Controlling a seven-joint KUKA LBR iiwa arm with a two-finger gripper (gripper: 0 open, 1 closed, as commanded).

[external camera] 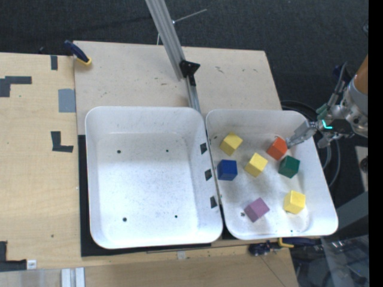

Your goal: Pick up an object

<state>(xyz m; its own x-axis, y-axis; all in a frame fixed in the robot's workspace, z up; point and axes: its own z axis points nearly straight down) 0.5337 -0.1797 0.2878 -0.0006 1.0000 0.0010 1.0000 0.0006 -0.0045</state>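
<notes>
Carrying both bins, the pale wooden counter (155,82) stretches far to the left of the hand (306,133). The left bin (96,160) lies well away from the hand, across the divide, and the right bin (323,211) sits directly under it, its upper right corner beneath the fingers. A slanted metal bar (167,28) crosses the counter well up and left of the hand, ending where the two bins meet.

The hand reaches in from the right edge, a thin grey finger (299,135) angled down and left toward the blocks; whether its fingers are spread or pressed together cannot be told here, and nothing is seen between them.

Seven blocks lie in the right bin. The orange block (276,147) is just beside the fingertip, down and left of it, possibly touching. The green block (289,166) sits just below the orange one, near the hand. One yellow block (256,164) lies further left, another yellow block (231,143) further left still, and the blue block (227,170) beyond those by the bin's left wall. A third yellow block (294,201) rests well below the hand, with the purple block (257,208) down and to the left.
</notes>
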